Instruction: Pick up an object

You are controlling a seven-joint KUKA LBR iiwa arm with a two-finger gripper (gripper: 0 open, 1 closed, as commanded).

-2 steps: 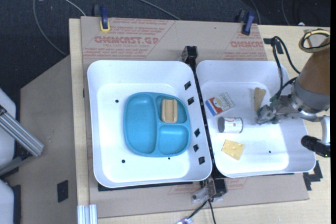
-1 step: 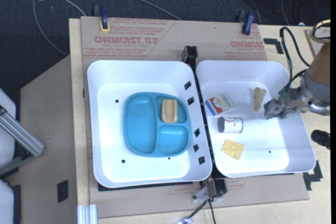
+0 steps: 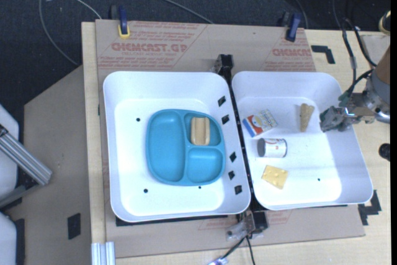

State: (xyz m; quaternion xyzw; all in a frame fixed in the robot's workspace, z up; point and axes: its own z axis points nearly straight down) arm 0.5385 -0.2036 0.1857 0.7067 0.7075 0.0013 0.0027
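A single fixed camera is mounted above the surface [image 3: 155, 46] and looks down at a slant. It stands far enough off to frame both white bins whole, with dark floor beyond. The end effector [image 3: 332, 119] enters at the frame's right side.

"CHEMCAST GP" was printed in faded red on the brown board [image 3: 186, 40] under the bins, once near the back left and again, fainter and only partly readable, near the back right. Smaller red lines were set around each mark but could not be read. A red, white and blue packet [image 3: 259, 123] in the right bin bore print too small to be made out
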